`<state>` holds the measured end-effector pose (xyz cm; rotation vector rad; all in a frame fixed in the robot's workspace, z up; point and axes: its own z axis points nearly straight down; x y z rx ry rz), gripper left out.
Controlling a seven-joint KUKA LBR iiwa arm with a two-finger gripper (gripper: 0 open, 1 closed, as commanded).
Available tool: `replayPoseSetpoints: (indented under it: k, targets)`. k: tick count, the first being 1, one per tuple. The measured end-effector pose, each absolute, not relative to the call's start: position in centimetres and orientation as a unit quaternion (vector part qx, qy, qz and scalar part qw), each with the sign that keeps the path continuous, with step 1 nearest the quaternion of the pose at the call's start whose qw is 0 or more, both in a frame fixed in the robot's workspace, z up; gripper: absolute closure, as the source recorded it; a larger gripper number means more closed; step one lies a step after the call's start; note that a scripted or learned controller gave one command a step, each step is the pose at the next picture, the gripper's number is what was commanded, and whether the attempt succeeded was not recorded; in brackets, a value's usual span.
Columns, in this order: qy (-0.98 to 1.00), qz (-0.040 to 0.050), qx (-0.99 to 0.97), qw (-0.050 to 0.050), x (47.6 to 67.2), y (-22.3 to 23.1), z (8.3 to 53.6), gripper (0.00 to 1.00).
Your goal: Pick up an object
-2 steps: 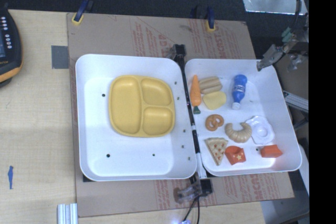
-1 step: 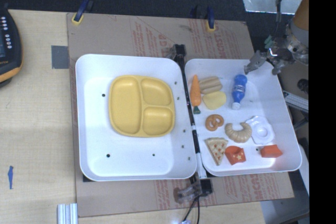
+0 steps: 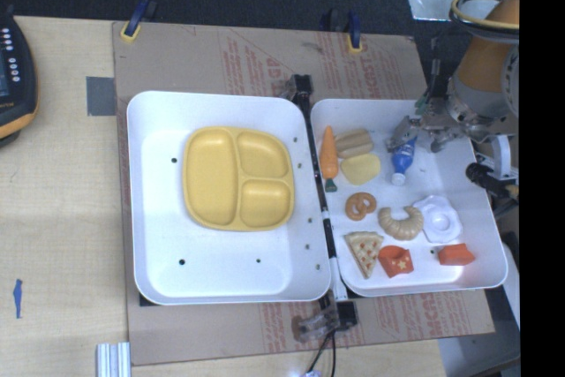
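My gripper [image 3: 419, 140] hangs over the back of the right bin [image 3: 494, 278], below the arm's orange band, with its two fingers spread open. A small blue and white bottle [image 3: 402, 162] lies just under and in front of the left finger [image 3: 399, 137]; nothing sits between the fingers. Other toy foods lie in the same bin: an orange carrot [image 3: 328, 153], a tan block [image 3: 355, 141], a yellow round piece [image 3: 360, 169], a pretzel [image 3: 359, 206], a croissant [image 3: 401, 222], a white piece [image 3: 438, 218], a pizza slice [image 3: 364, 250] and two red pieces [image 3: 395, 261] [image 3: 455, 255].
The left bin [image 3: 159, 278] holds a yellow divided plate [image 3: 238, 177]. Both bins rest on a cardboard sheet [image 3: 221, 57] held by clamps. A black and orange handset [image 3: 11, 75] lies at the far left edge of the bench.
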<state>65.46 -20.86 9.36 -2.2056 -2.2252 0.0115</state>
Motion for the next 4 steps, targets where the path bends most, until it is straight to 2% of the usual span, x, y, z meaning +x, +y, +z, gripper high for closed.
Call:
replayPoseSetpoints:
  k: [1, 2, 3, 4]
  targets:
    - [-0.71, 0.0023, -0.704, 0.003, 64.9, -17.5, 9.1, 0.0]
    - [-0.708, 0.0005, -0.706, -0.001, 65.7, -19.5, 9.3, 0.0]
    - [-0.709, 0.0018, -0.705, 0.002, 65.6, -17.7, 9.2, 0.0]
    - [-0.708, 0.0008, -0.706, 0.0, 65.6, -21.3, 9.3, 0.0]
